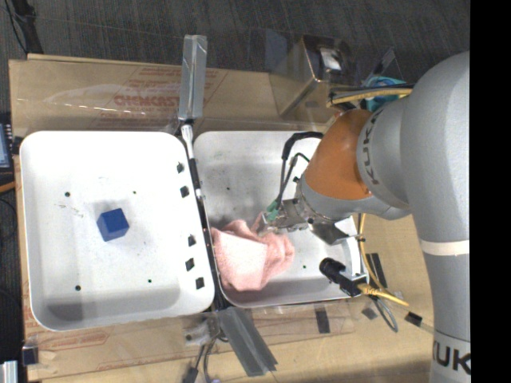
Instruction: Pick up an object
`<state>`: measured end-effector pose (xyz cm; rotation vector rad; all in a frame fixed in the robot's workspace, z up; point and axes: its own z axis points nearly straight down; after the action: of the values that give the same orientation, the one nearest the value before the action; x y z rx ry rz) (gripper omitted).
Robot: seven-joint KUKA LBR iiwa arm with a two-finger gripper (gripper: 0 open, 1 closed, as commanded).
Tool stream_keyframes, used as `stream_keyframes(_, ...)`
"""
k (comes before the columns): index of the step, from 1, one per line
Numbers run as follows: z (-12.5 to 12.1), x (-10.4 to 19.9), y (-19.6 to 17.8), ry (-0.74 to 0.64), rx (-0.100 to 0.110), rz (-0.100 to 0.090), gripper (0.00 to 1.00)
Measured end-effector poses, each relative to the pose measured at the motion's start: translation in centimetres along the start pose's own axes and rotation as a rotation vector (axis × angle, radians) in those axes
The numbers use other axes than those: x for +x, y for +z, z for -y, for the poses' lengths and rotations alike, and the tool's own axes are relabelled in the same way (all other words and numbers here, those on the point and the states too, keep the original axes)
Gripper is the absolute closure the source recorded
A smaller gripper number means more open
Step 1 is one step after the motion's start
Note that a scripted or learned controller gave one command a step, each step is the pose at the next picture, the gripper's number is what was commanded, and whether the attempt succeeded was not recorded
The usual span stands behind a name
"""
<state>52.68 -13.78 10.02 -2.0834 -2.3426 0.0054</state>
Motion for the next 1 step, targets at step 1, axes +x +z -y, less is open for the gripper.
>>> stream_keyframes(1,-2.53,2.97,-17.55,-0.104,-0.008,0.004,1.0)
